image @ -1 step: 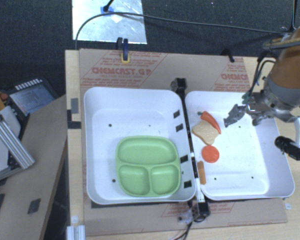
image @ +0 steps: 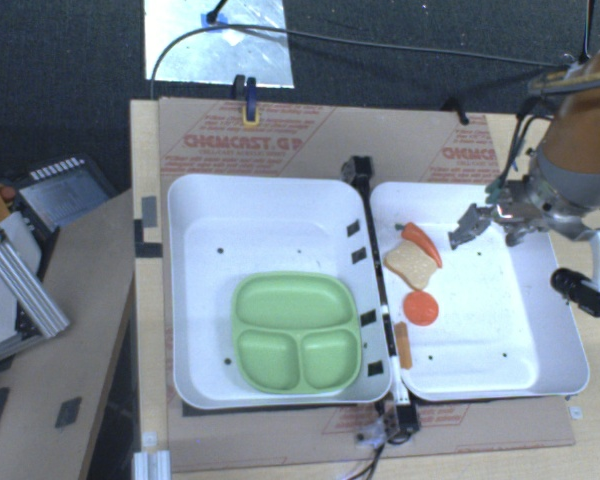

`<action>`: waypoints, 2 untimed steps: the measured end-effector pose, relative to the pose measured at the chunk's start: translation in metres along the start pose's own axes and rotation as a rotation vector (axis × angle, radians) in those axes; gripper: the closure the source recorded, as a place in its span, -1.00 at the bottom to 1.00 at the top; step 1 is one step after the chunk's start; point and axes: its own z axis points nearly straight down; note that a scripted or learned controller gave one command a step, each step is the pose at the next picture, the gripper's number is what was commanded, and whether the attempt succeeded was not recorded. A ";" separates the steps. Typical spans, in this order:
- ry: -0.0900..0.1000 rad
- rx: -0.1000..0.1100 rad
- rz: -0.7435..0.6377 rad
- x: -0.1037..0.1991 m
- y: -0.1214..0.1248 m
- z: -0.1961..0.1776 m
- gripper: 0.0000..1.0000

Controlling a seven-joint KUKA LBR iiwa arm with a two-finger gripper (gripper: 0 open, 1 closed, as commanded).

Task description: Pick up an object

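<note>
We see two white bins side by side on the tabletop (image: 310, 128). In the left bin (image: 195, 208) lies a green plate (image: 295, 330) with three parts. It sits near the front of that bin.

In the right bin (image: 500, 358) lie four small toy foods, all close to the wall between the bins. There is a slice of bread (image: 410, 265). An orange carrot (image: 421, 243) lies just behind the bread and touches it. A round red tomato (image: 421, 308) sits just in front of the bread. A thin brown stick (image: 403, 345) lies by the wall, near the tomato.

The grey arm (image: 570, 183) reaches in from the right. Its pincer (image: 467, 228) hangs over the back part of the right bin, near the carrot but apart from it. Nothing sits between its tips. The pincer is dark and small, so we cannot tell how far it is open.

A black clip (image: 360, 170) sits where the bins meet at the back. A grey box (image: 60, 193) stands off to the left. The arm's top is cut off at the edge.
</note>
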 end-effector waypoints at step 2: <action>0.001 0.006 0.002 0.000 -0.007 0.123 -1.00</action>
